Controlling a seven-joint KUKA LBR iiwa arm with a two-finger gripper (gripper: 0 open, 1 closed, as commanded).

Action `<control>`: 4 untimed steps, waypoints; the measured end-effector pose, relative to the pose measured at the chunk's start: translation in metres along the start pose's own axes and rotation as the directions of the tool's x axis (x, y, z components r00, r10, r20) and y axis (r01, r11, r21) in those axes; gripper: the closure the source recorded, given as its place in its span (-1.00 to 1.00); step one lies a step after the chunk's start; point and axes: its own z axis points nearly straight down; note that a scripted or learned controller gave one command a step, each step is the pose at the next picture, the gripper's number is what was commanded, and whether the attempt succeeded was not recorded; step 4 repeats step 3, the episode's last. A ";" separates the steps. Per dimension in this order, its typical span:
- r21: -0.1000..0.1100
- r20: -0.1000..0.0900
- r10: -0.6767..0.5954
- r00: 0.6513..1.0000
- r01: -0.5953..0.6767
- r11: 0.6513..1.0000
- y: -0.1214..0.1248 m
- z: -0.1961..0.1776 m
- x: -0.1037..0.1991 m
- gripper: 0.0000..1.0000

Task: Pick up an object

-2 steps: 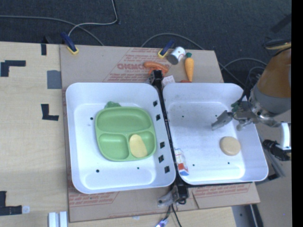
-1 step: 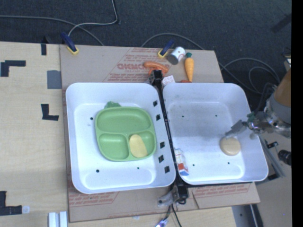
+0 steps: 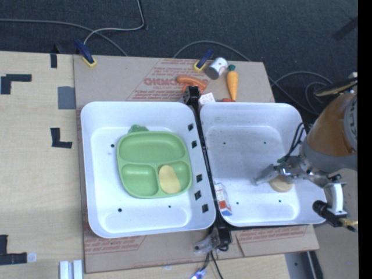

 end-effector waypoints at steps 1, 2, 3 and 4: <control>-0.006 0.001 -0.001 1.000 0.001 1.000 0.003 -0.012 0.000 1.00; 0.008 -0.007 -0.002 1.000 0.002 1.000 0.025 -0.100 0.066 1.00; 0.009 -0.007 -0.002 1.000 0.002 1.000 0.024 -0.100 0.066 -1.00; 0.009 -0.007 -0.002 1.000 0.002 1.000 0.024 -0.100 0.066 -1.00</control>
